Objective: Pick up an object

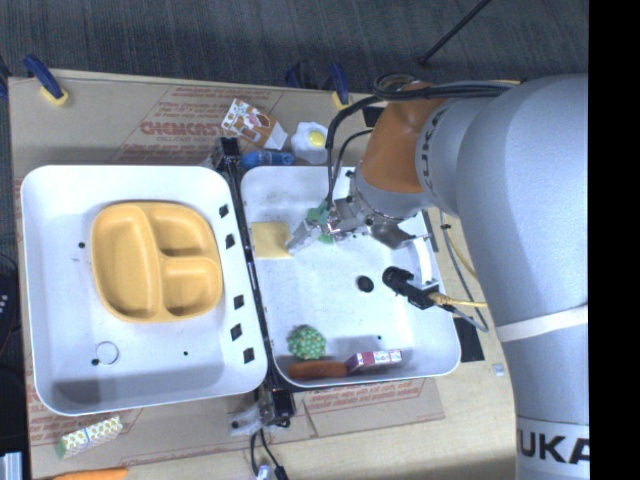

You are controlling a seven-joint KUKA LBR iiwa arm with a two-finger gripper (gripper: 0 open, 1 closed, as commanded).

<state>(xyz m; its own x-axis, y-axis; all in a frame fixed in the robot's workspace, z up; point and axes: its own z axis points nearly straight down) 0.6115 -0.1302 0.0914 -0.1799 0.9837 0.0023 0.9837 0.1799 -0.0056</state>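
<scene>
Reaching in from the right, the grey arm with its orange band lowers its hand (pixel 312 228) over the right bin (pixel 440 353), close to a pale yellow block (pixel 269 239) that lies by the bin's left wall. The metal fingertips sit just beside the block's right edge, and something small and green shows at the fingers, too small to identify. Whether the hand is open, closed or gripping anything cannot be told from this slanted overhead view, since the wrist covers most of the mechanism.

As far as can be judged, the pick is not yet done: every object that can be made out rests on a bin floor. The yellow block lies flat, apparently not lifted. Near the front wall of the same bin sit a green knobbly ball (pixel 306 342), a reddish sausage-shaped item (pixel 317 370) and a small red-and-white box (pixel 377 359), all well apart from the hand. A small dark spot (pixel 365 284) marks the middle of the bin floor.

The left bin (pixel 50 368) holds a yellow divided tray (pixel 156 260), untouched. Assorted packets lie on the tabletop (pixel 120 118) behind the bins.

What seems left is the whole of the grasp: closing on the block and raising it clear.
</scene>
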